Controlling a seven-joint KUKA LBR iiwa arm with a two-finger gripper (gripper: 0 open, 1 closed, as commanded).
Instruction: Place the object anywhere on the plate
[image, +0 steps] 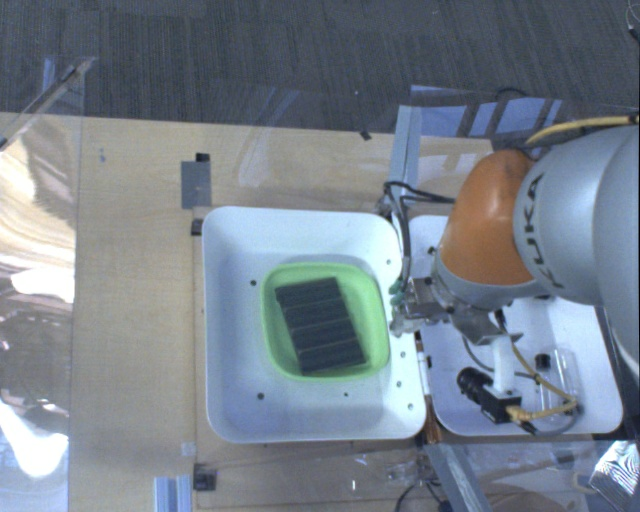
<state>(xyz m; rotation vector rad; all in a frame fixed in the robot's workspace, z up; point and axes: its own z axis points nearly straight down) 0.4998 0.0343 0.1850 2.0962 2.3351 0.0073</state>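
A grey KUKA arm (560, 220) with an orange band is hanging over the seam between two white bins on the wooden counter (130, 330). The left bin (230, 400) is carrying a green plate (372, 330), and a dark ribbed block (320, 325) is already lying flat at the plate's centre, so the placing looks done. The tool (410, 305) is sitting at the plate's 3 o'clock, its state impossible to tell. A clean finish likely means lifting straight up, since the bin wall is crowding it; open room is lying toward 9 o'clock.
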